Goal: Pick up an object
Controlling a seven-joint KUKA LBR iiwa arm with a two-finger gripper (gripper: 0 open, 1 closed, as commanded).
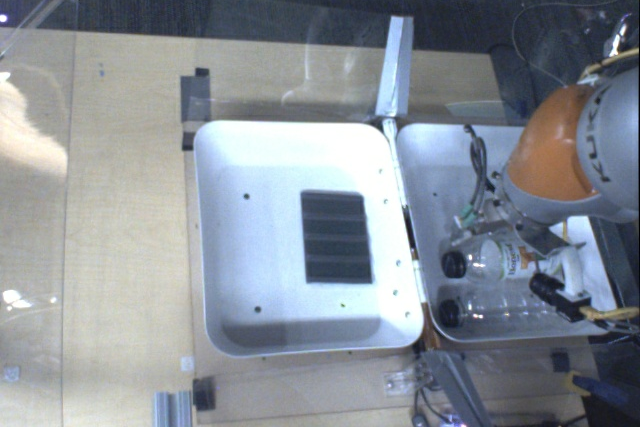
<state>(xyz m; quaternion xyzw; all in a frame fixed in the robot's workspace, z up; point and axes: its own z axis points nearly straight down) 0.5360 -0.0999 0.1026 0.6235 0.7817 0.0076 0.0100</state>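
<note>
On your left, the wooden bench (110, 245) is bare apart from glare off a clear panel. Next comes the left bin (225, 215), white and shallow, with a dark ribbed rectangular pad (337, 236) lying flat near its middle. A metal strip (393, 80) rises from the seam where the two bins meet.

Moving on, the right bin (425, 175) holds what you are after: two clear plastic bottles lying on their sides, black caps pointing toward the left bin. The upper bottle (490, 260) carries a label with orange and dark print, too small for you to read. The lower bottle (485, 310) lies just beside it, near the bin's front wall.

The arm (560, 155) crowds in from the right, its orange band hanging over the bin's right half, cables trailing beside it. The gripper (487, 227) sits low, right above the upper bottle; you cannot tell whether the claw is released or clenched, since the wrist hides it.
</note>
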